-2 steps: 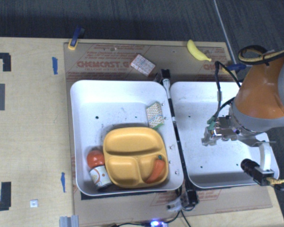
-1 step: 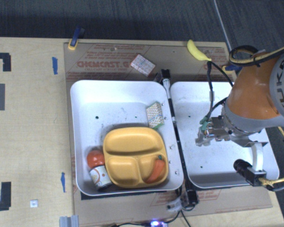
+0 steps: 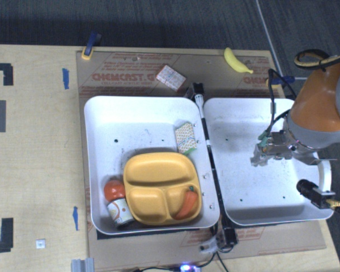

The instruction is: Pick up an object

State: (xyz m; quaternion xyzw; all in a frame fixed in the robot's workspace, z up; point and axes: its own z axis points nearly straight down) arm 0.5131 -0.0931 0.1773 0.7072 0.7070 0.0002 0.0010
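Nearest me in the left bin (image 3: 96, 123) I see one small bottle (image 3: 117, 202) with an orange cap, lying against one yellow divided tray (image 3: 158, 183). One orange carrot-shaped toy (image 3: 187, 204) sits in the tray's near right compartment. Just beyond the tray lies one small patterned packet (image 3: 185, 136). In the right bin (image 3: 238, 208) the gripper (image 3: 260, 154) hangs over bare white floor; I cannot tell whether the fingers are apart. Farthest, on the surface (image 3: 34, 152), lie one banana (image 3: 237, 61) and one patterned card (image 3: 170, 77).
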